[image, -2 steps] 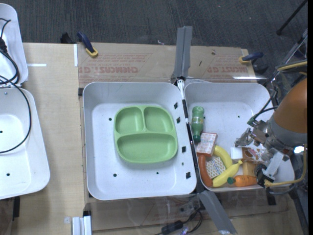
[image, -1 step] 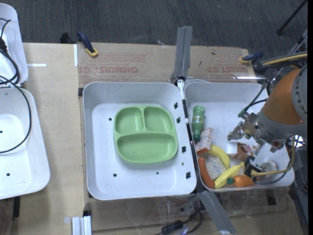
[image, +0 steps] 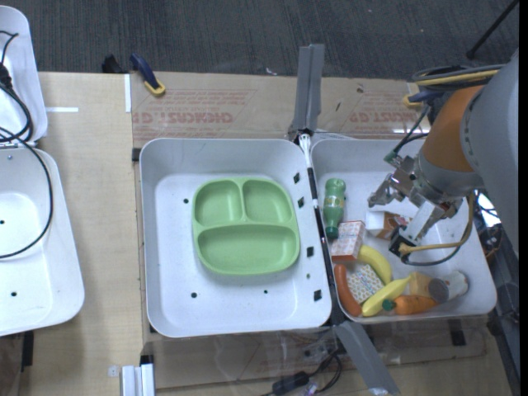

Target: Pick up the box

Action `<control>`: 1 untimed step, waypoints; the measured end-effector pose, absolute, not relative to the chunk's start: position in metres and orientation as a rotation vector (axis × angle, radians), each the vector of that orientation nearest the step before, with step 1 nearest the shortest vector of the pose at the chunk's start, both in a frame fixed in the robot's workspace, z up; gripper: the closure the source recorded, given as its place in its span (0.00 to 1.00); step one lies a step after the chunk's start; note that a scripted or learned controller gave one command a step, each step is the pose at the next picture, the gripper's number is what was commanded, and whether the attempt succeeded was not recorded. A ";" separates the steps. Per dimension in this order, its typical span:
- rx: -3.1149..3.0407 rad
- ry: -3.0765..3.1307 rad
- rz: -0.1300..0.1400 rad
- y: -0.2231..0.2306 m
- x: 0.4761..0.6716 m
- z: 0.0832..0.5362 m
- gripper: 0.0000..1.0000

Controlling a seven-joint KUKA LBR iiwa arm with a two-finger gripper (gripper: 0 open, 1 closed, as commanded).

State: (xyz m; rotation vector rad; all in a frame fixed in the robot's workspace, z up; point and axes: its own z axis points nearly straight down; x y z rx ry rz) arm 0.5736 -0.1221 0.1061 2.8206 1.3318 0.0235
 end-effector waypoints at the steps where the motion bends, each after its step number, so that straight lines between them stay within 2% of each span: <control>1: 2.830 1.297 0.035 -0.117 0.567 0.107 0.00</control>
